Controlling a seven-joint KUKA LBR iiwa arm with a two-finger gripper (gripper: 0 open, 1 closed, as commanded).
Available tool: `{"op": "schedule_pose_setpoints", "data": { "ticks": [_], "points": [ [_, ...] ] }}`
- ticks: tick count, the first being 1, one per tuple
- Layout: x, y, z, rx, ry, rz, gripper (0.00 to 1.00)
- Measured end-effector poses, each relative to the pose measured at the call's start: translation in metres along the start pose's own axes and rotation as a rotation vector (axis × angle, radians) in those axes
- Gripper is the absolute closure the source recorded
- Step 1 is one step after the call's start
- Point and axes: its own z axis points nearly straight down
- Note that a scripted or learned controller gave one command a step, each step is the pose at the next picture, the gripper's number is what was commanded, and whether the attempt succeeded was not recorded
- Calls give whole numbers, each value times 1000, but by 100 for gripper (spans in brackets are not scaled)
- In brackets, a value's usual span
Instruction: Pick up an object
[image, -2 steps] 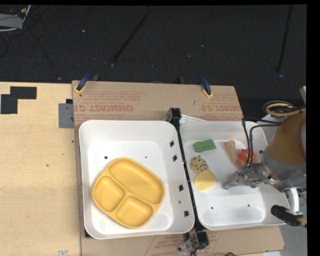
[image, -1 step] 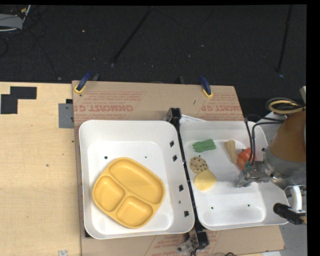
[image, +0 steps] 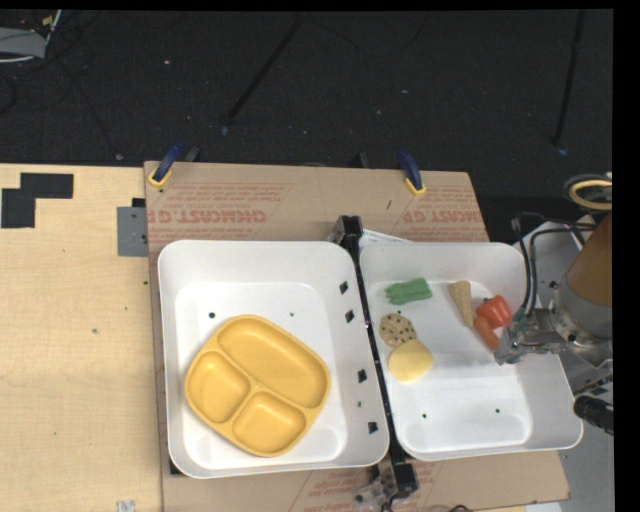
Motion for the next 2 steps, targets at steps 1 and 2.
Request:
{"op": "schedule_pose_setpoints", "data": {
  "ticks": [1,2],
  "points": [
    [4,-4,-60,-1,0,-2,100],
    [3,-3,-104,0,1,-1,100]
  ]
}}
